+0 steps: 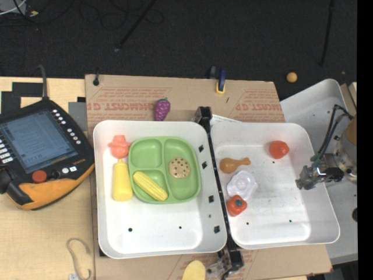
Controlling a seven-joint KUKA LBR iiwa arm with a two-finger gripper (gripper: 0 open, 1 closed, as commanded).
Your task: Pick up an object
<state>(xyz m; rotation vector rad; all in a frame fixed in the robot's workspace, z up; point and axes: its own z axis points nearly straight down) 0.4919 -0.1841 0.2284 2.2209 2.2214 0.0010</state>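
Note:
The right bin (291, 226) holds a red tomato (279, 149), a brown drumstick (234, 164), a clear white lump (242, 185) and a small red fruit with a green top (236, 205). My gripper (313, 177) sits at that bin's right rim, well to the right of these toys and touching none. In the left bin (151, 232), a green divided plate (152, 155) carries a corn cob (150, 185) and a cookie (179, 168). Beside the plate lie a yellow bottle (121, 179) and a pink toy (119, 147).
Purple grapes (162, 108) lie on the cardboard behind the left bin. A yellow lemon (194, 270) rests at the front edge. A teach pendant (41, 147) occupies the bench at the left. An orange ball (291, 77) sits at the back right.

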